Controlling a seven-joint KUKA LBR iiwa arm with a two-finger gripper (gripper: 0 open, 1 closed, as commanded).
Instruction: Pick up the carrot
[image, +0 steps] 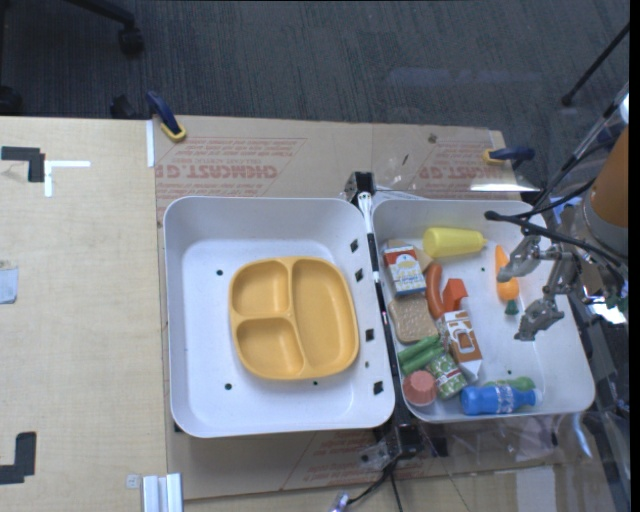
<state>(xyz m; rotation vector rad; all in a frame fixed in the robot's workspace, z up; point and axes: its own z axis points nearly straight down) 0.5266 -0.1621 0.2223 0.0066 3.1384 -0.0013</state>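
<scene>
The carrot (507, 281) is a small orange piece with a green tip. It lies near the right wall of the right bin (575, 390). My gripper (524, 296) hangs over that spot, coming in from the right. Its two grey fingers stand apart and open, one (518, 262) over the carrot's upper end and the other (538, 319) below and to the right of the green tip. The upper finger hides part of the carrot. I see nothing pinched between the fingers.
The right bin also holds a yellow corn-like piece (453, 241), a red sausage (433, 288), small boxes (404, 270), a green vegetable (419, 353) and a blue bottle (497, 398). The left bin (200, 400) holds a yellow divided plate (293, 317).
</scene>
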